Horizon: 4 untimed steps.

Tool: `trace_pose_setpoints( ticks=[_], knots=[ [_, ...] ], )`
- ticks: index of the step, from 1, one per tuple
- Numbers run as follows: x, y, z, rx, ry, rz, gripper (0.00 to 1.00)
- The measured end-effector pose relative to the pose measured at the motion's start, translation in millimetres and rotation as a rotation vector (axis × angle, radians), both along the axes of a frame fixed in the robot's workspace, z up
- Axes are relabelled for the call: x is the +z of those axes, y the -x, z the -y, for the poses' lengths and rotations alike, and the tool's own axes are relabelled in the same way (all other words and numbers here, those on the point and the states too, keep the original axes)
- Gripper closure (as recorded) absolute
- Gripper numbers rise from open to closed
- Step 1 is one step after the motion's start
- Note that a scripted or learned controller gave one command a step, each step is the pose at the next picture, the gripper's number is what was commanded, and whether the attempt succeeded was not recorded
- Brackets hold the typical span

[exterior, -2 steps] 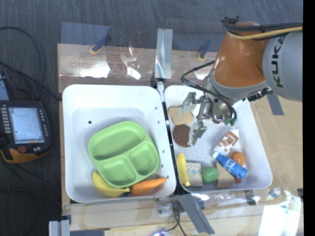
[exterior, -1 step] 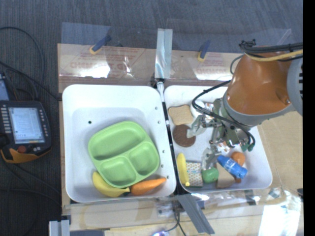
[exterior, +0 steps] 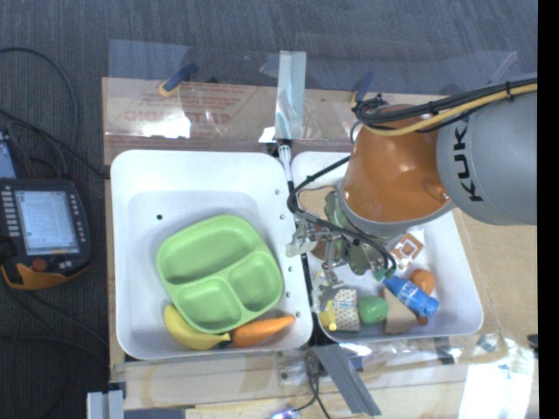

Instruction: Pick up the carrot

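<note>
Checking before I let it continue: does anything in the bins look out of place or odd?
Nothing spilled or broken. One mismatch: the carrot lies in the left bin against the green tray, beside the banana, while the gripper is over the right bin's clutter.

We are seeing bright, even overhead light; glare is washing out the white bins (exterior: 131,234), shadows are staying soft, and fine detail is blurring slightly.

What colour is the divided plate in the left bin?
Light green; the divided plate shows plainly in the camera view, beside the orange carrot.
</note>
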<state>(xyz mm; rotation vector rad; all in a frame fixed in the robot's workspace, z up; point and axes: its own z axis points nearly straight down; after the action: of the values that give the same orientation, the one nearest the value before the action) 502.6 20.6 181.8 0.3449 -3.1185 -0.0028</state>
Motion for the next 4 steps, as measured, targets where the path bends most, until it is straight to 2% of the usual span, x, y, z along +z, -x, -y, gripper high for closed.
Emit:
trace_pose_setpoints(
  ticks=[1,2,3,4],
  knots=[
    [11.6,-2.3,0.6,-0.002,0.002,0.007,1.0],
    [205.3,-25.2,56.3,-0.007,0.003,0.018,1.0],
    [225.4,-28.6,31.5,0.321,0.0,0.01,1.0],
    [304.5,-15.7,80.6,0.028,0.002,0.012,1.0]
  ],
)
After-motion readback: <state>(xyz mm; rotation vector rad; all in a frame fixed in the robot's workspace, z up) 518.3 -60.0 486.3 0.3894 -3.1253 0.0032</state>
